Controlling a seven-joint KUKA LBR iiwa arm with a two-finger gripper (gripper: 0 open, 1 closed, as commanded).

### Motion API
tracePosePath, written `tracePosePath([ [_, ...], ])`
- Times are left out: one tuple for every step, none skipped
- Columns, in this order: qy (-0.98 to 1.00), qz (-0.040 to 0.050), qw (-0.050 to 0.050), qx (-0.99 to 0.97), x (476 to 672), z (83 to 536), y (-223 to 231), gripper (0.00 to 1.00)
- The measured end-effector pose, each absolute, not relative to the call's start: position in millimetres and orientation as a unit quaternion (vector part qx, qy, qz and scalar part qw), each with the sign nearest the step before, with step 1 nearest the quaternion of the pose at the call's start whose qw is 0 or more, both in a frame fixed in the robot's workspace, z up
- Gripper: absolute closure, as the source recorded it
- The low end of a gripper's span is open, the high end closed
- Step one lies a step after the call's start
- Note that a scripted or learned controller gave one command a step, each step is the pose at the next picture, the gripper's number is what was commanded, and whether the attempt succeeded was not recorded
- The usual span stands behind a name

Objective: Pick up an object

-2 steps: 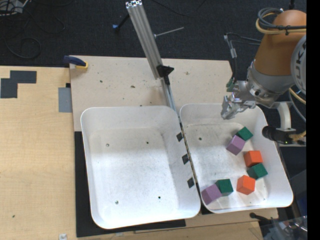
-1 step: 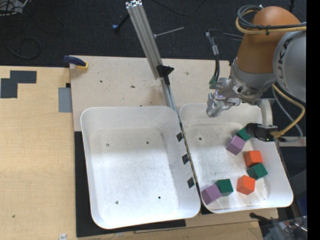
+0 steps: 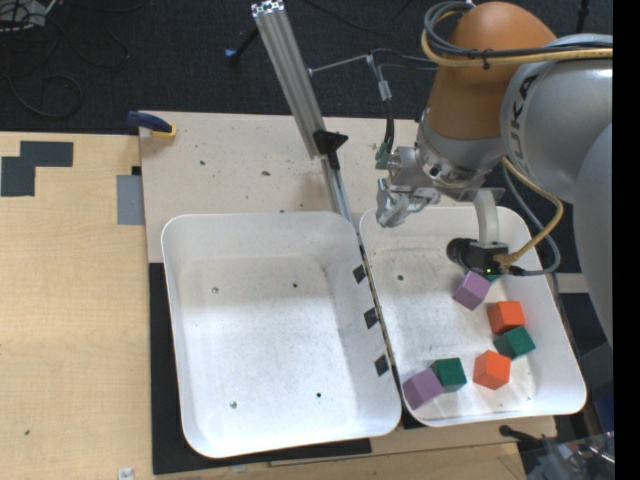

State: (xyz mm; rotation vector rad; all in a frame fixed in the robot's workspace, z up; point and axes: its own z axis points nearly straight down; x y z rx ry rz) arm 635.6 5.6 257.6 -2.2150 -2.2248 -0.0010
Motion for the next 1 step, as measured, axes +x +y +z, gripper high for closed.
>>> tracePosePath([
  [-0.708,0.0003,0.001,-0.706,646.7,241.8,60.5,1.0],
])
